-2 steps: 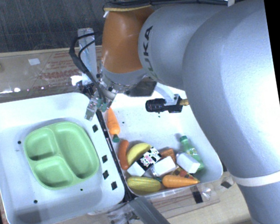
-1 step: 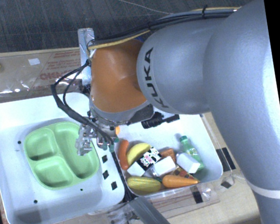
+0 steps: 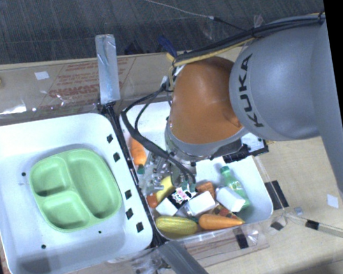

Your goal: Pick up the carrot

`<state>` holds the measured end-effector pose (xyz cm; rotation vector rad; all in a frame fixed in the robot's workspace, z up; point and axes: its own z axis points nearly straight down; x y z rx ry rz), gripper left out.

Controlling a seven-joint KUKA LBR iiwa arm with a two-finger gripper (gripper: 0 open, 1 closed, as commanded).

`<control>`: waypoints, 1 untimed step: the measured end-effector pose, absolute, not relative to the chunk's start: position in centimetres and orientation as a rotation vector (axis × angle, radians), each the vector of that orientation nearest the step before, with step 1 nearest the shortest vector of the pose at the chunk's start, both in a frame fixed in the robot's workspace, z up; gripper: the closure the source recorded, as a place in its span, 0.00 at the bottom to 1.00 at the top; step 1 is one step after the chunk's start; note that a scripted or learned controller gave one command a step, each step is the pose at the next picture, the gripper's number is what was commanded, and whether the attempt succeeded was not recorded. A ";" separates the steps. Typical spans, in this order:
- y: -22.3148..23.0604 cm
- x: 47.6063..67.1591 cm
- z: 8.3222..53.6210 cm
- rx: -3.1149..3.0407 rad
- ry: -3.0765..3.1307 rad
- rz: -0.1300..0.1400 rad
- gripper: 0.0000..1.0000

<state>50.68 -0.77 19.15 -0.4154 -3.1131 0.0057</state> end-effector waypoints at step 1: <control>1.1 47.6 20.6 -0.798 -3.035 0.001 1.00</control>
